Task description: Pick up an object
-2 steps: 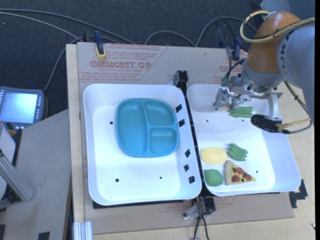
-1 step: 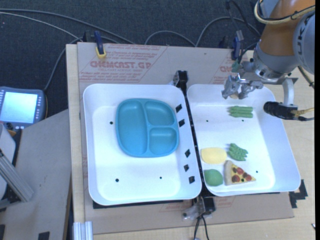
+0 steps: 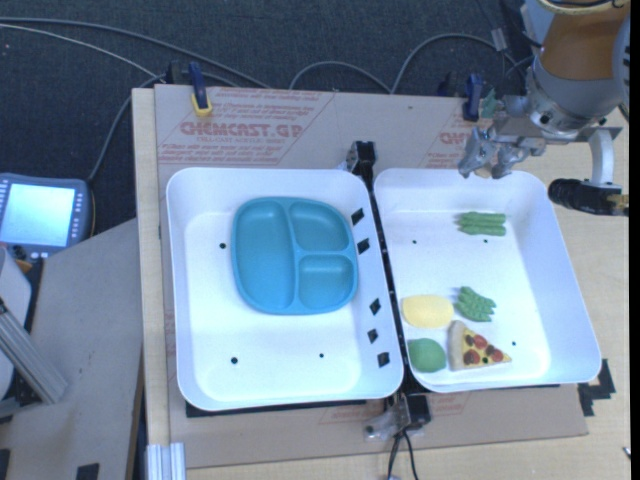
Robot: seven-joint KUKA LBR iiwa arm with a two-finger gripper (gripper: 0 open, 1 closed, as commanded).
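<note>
Here the end effector (image 3: 487, 165) hangs over the far rim of the right bin (image 3: 570, 298), below the arm's orange band (image 3: 585, 13). Its fingers point down toward the bin, but whether they are spread or closed cannot be told from this angle, and nothing shows between them. Just below and nearer the camera than the end effector, a green bean pod (image 3: 481, 224) lies alone on the bin floor. Farther from it, toward the near edge of the same bin, a cluster sits close together: a yellow toy lemon (image 3: 427, 311), a leafy green piece (image 3: 476, 304), a round green toy (image 3: 427, 354) and a pizza slice (image 3: 474, 348). Well to the end effector's left, the left bin (image 3: 200, 358) holds a blue divided plate (image 3: 295, 255). Both bins rest on the tabletop (image 3: 250, 118).
</note>
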